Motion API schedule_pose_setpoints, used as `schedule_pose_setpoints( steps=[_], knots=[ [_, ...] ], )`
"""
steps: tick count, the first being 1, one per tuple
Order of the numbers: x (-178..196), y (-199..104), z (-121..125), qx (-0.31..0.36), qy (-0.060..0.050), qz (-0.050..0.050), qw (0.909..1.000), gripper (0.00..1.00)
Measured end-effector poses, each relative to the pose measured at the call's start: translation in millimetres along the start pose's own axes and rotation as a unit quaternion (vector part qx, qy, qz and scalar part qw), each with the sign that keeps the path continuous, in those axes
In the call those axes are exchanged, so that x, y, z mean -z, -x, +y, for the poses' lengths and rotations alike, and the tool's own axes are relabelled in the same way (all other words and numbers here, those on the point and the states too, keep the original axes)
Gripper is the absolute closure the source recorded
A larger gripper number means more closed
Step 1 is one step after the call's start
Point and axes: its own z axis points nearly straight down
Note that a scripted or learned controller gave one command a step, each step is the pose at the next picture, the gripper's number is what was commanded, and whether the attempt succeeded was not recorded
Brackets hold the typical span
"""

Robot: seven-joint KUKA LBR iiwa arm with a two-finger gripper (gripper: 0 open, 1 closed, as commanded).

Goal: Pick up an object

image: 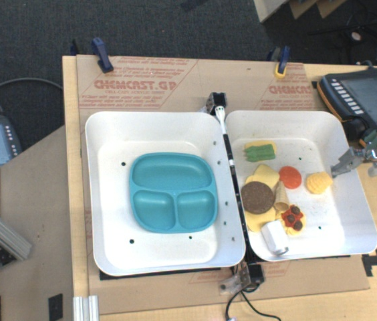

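Note:
The right bin (339, 129) holds several toy foods. A green and yellow piece (260, 152) lies near its back. A red round piece (290, 177) and a yellow round piece (319, 182) sit mid-bin. A brown cookie (257, 196) rests on a yellow slab (264, 176). A pizza slice (293, 219) and a white piece (274, 237) lie toward the front. My gripper (347, 162) pokes in over the bin's right wall, just right of and slightly above the yellow round piece, with nothing seen in it.
The left bin (105, 179) carries a teal divided plate (173, 192). A black divider strip (226, 146) runs between the bins. A dark pendant device (352, 95) lies on the bench at the back right. Blue clamps (101, 53) grip the board's far edge.

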Motion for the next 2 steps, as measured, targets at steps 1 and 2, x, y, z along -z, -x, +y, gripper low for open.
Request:
schedule_pose_setpoints(
  steps=[1,2],
  knots=[
    [-123,-37,-12,0.0,-0.003,0.002,1.0,0.0],
    [-157,-110,-24,0.0,0.007,-0.006,1.0,0.0]
  ],
)
